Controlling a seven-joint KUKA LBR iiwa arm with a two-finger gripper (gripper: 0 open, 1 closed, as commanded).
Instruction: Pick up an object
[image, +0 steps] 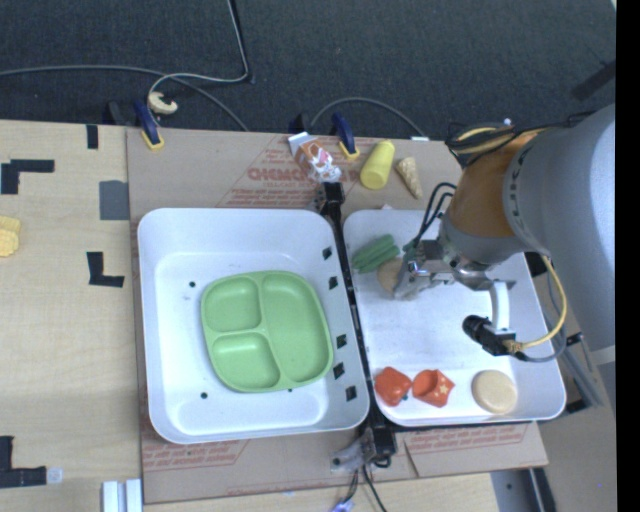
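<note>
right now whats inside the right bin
The right bin holds a green item by its left wall, two red-orange pieces and a pale round item along the near edge. The gripper covers part of a small tan thing.

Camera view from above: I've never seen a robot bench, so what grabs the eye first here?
The big grey arm with its orange band comes in from the right, its gripper low in the right bin near a green item. The left bin holds a bright green divided plate. Two red pieces and a tan disc lie along the right bin's near edge.
</note>
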